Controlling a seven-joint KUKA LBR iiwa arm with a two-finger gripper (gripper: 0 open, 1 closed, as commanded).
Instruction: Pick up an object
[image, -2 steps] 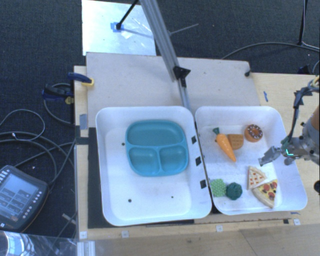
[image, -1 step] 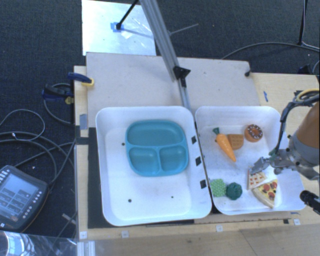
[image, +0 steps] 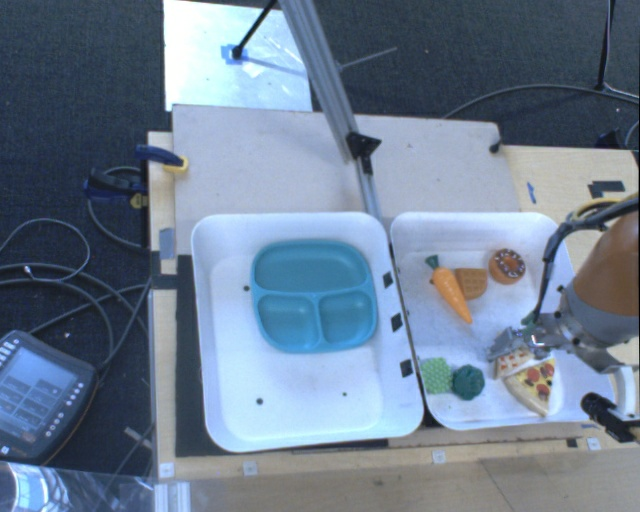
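Two white bins sit before you on the counter (image: 300, 160). The jaws (image: 512, 347) hover in the right bin (image: 415, 300), just above the pizza slice (image: 532, 382); you cannot tell their state. Dark carpet (image: 70, 100) surrounds the counter.

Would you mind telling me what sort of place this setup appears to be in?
Probably a robotics lab bench: two white bins side by side, toy food such as a carrot and pizza slice, and a control pendant among floor cables.

Smooth glossy plastic blue tray (image: 312, 296)
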